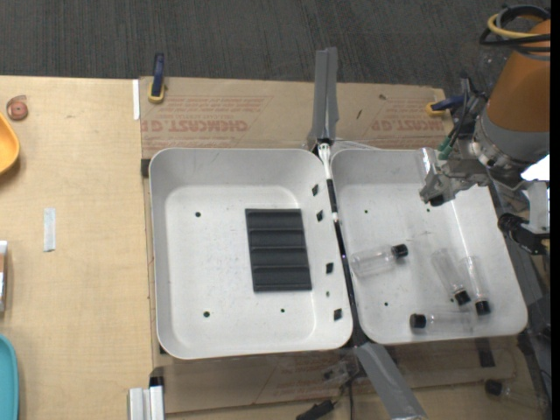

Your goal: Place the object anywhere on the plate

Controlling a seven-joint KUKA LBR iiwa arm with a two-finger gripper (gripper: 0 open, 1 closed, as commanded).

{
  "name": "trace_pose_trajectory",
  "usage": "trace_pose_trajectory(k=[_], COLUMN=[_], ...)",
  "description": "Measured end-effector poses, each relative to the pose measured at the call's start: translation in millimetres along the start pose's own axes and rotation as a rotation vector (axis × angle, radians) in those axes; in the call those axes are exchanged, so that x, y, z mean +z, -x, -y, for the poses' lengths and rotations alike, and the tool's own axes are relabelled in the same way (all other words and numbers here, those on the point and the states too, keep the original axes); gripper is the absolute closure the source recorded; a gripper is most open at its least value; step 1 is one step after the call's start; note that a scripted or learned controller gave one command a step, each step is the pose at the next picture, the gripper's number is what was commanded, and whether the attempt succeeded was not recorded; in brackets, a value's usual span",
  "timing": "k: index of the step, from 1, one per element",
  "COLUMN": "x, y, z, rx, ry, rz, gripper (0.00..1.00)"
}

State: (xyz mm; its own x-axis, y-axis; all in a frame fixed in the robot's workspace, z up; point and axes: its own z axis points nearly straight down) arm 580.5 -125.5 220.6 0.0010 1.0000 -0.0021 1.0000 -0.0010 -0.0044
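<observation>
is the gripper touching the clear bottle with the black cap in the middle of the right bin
Apart. The camera view shows the gripper near the right bin's back wall, with bare white floor between it and the clear bottle.

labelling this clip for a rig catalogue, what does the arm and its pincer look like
The arm is a thick rounded body with a broad orange band above a grey wrist. Yellow and black cables loop at its top, and blue and green fittings sit beside the wrist. The pincer is a small grey metal part at the arm's end, too blurred for any markings to be made out.
</observation>
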Motion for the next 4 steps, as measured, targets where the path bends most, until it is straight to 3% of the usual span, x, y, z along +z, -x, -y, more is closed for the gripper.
trace_pose_trajectory(k=[1, 2, 3, 4], x=[-5.9, -53.3, -23.0, -17.4], y=[-99.7, -195.1, -272.9, -303.1], z=[-22.2, -14.8, 29.9, -7.0], rx=[0.155, -0.156, -0.104, -0.449], ry=[0.001, 0.003, 0.0, 0.001], rz=[0.0, 0.0, 0.001, 0.001], gripper=[1.0, 1.0, 1.0, 1.0])
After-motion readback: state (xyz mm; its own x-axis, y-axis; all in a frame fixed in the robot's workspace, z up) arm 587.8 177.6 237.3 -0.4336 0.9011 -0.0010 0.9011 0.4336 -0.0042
